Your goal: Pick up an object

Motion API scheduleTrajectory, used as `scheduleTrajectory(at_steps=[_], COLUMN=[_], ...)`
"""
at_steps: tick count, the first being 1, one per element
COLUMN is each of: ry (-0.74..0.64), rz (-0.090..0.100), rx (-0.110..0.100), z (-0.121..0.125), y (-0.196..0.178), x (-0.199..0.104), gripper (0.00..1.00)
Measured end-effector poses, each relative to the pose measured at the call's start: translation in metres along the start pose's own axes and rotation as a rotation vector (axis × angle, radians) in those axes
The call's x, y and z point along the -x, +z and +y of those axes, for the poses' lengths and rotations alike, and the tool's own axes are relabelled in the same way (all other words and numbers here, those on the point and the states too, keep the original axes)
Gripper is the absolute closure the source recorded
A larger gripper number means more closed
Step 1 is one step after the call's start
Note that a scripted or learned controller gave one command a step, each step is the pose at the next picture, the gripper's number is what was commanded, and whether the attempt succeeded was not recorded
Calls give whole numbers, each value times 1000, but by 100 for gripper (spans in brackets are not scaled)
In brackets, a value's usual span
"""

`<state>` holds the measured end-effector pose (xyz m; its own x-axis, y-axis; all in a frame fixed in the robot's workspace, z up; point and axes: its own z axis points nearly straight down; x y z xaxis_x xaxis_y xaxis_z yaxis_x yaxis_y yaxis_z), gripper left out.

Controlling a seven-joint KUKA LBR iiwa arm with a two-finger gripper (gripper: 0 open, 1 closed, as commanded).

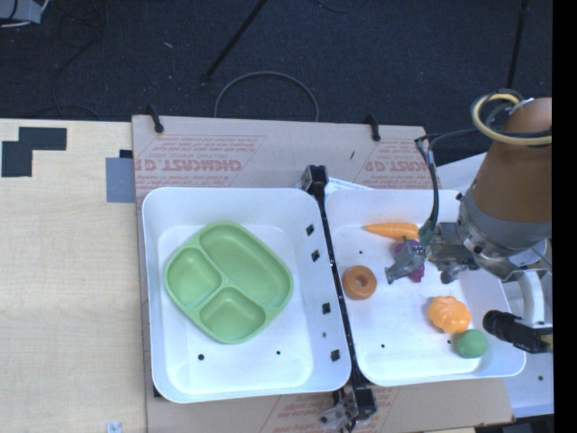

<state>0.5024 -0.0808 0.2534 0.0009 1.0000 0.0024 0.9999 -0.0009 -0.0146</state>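
Dark carpet lies behind your bench. Your two white bins sit side by side. Your left bin (180,368) holds a green plate (228,280) with three parts. Your arm (514,179) hangs over the right bin (397,359). Its gripper (407,262) is low, near a purple thing; you cannot tell more. Close by lie an orange ball (448,314), a carrot (393,230), a brown donut (360,282) and a green ball (469,343).

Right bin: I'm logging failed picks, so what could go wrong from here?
The tool sits low by a small purple item, so it may nudge it rather than grip it. The carrot and donut lie close by and could get bumped. The bin's wall is also near.
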Motion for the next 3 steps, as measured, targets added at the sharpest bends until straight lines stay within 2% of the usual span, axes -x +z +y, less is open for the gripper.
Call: scheduleTrajectory(at_steps=[1, 2, 3], ry=[-1, 0, -1], rz=[-1, -1, 0], rx=[10, 5, 4], z=[2, -4, -5], y=[-5, 47, 108], x=[0, 9, -1], gripper=[0, 0, 0])
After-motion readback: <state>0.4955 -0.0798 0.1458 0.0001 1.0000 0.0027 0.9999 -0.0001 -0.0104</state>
